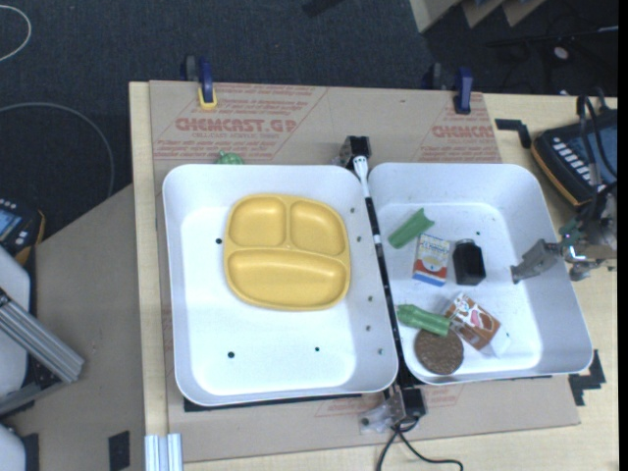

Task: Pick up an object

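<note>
White plastic makes up both bins: the left bin (196,302) carries a yellow divided tray (287,251), and the right bin (520,194) holds the loose clutter. In that right bin lie a green strip (410,228) toward the back, a small white carton (431,261), a black block (468,262) just beside it, a second green piece (423,318), a brown round lid (439,351) and a brown snack packet (474,323) near the front. The gripper (535,260) sits at the right bin's right side, clear of all of them, and nothing is visible between its fingers; whether they are spread or together I cannot tell. The black block looks the best candidate: probably stiff and light, standing a little apart from the rest, so a pinch across its narrow sides should hold. The packet is likely crinkly and slippery.
</note>
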Robot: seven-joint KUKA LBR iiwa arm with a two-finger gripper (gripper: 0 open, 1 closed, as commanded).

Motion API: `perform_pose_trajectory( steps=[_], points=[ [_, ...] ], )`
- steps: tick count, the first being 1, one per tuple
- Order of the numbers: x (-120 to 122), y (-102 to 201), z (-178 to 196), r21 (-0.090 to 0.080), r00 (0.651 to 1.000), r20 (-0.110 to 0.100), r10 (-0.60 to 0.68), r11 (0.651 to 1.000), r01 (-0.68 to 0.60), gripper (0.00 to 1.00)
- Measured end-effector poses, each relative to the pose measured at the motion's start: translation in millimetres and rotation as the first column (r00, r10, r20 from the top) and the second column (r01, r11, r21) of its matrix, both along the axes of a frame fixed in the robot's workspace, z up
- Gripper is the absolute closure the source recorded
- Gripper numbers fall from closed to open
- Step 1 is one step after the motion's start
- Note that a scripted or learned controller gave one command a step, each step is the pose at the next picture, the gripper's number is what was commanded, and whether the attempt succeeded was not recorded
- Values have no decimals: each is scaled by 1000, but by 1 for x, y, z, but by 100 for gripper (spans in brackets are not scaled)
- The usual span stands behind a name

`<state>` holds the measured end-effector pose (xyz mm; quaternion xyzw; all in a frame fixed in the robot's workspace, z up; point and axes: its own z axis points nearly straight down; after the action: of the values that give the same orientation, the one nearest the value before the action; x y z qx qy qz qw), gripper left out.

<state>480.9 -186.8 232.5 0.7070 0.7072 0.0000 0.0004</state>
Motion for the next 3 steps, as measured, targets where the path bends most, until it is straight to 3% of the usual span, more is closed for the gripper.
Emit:
perform_pose_trajectory(
  steps=[1,2,3],
  points=[
    [1,0,11,-2,1000,4,1,1000,-1,100],
    [22,169,-5,8,1000,-4,18,1000,-18,100],
    [0,208,169,5,1000,20,7,1000,-7,100]
  ],
)
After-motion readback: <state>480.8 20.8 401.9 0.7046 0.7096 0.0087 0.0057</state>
